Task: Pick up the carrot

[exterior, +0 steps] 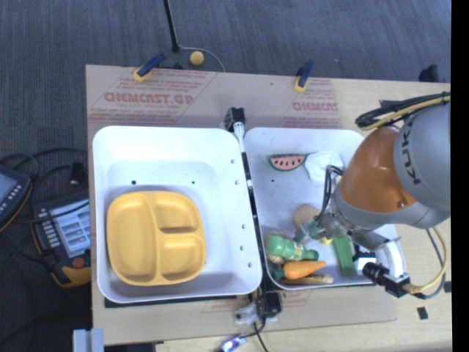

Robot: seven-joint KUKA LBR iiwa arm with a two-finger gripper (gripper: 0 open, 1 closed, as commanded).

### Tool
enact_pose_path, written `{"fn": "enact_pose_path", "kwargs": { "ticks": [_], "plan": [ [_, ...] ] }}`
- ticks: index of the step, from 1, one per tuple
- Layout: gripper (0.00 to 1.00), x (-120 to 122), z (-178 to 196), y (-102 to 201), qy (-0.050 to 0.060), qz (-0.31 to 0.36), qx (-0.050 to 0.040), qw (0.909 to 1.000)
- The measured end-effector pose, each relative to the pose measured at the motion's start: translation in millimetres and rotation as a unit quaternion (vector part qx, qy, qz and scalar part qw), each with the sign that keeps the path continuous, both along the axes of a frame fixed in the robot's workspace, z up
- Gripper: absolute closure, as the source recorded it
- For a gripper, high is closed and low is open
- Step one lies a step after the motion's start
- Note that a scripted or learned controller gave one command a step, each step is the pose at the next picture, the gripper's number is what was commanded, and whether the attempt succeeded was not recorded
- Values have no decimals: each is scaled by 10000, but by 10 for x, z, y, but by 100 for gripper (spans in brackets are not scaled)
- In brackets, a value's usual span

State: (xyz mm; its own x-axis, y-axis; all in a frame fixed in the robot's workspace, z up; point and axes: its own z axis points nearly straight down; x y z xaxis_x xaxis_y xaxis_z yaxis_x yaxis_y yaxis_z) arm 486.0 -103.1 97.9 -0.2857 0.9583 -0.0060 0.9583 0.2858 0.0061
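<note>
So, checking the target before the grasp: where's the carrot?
The carrot lies at the right bin's near edge, just below the green toy.

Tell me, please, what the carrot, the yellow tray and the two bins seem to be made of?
The carrot looks like moulded plastic, a toy: even orange, smooth, faint sheen. The yellow tray with three compartments seems matte plastic: one flat colour, rounded moulded edges. The left bin and the right bin look like white plastic, perhaps thin and formed, with soft corners; the picture leaves this open.

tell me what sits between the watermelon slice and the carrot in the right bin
In the camera view, between the watermelon slice and the carrot lie bare white bin floor, then a green toy just above the carrot.
</note>
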Motion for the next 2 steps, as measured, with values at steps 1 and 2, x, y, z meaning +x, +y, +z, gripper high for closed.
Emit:
{"fn": "enact_pose_path", "kwargs": {
  "ticks": [1, 2],
  "plan": [
    [100, -8, 75, 10, 21, -3, 6, 10000],
    [100, 45, -34, -30, -61, 1169, -35, 9931]
  ]
}}
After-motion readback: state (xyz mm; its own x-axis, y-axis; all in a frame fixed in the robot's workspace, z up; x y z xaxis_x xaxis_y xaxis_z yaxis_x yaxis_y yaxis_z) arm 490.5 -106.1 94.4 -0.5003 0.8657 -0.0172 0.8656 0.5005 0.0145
